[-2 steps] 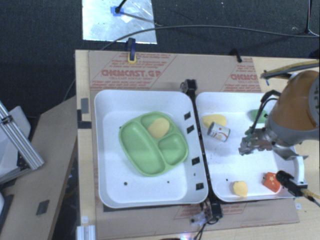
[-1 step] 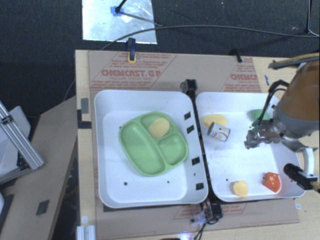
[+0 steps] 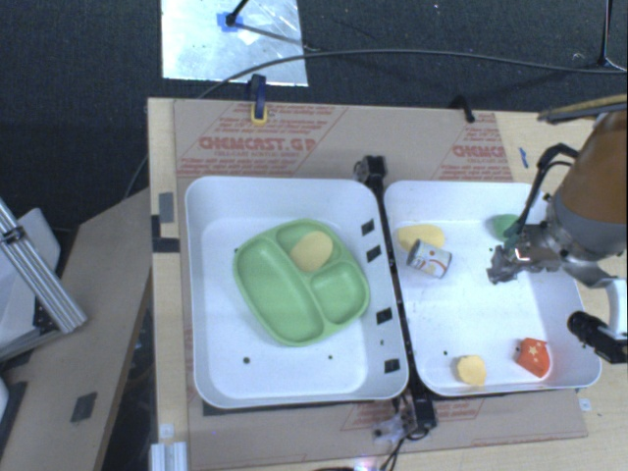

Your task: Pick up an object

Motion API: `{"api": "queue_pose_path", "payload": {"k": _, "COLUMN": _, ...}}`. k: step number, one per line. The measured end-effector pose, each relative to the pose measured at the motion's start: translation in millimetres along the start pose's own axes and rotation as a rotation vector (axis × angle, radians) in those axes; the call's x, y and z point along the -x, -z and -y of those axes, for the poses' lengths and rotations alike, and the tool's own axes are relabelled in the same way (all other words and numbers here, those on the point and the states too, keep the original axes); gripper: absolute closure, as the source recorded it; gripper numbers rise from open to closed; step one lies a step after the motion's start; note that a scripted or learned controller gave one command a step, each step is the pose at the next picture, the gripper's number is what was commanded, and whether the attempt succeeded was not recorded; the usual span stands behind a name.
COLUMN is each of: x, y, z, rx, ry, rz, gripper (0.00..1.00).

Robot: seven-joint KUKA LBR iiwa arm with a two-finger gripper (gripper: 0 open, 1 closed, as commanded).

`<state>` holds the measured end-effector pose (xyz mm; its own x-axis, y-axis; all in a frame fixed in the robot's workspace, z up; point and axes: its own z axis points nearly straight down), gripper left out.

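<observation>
The right bin (image 3: 461, 312) holds several small objects. A yellow piece (image 3: 420, 235) lies at its upper left, touching a small silver can (image 3: 430, 259) tipped on its side. A yellow lump (image 3: 471, 369) and a red-orange piece (image 3: 533, 357) sit near the front wall. A green object (image 3: 504, 226) lies at the back, partly hidden by the arm. My gripper (image 3: 504, 263) hangs over the right middle of this bin, just in front of the green object and to the right of the can. Nothing shows in its grasp.
The left bin (image 3: 226, 361) holds a green divided plate (image 3: 285, 297) with a yellow lump (image 3: 313, 251) in its upper compartment. A black divider with clips (image 3: 391, 292) runs between the bins. Cardboard (image 3: 294, 135) lies under both. A black part (image 3: 599, 334) of the arm overhangs the right bin's right wall.
</observation>
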<state>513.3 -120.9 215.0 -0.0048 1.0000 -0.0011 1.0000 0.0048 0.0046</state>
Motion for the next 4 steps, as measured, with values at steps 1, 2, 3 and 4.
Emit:
{"api": "queue_pose_path", "payload": {"k": 1, "x": -46.8, "y": 2.0, "z": -6.9, "rx": -0.001, "ry": 0.005, "rz": -0.002, "gripper": 1.00}}
{"api": "queue_pose_path", "payload": {"k": 2, "x": -98.2, "y": 12.3, "z": -18.0, "rx": -0.002, "ry": 0.006, "rz": -0.002, "gripper": 1.00}}
{"api": "queue_pose_path", "payload": {"k": 3, "x": -150.9, "y": 22.0, "z": -39.0, "rx": -0.001, "ry": 0.004, "rz": -0.003, "gripper": 1.00}}
{"api": "queue_pose_path", "payload": {"k": 4, "x": -203.7, "y": 10.0, "z": -48.7, "rx": -0.003, "ry": 0.005, "rz": -0.003, "gripper": 1.00}}
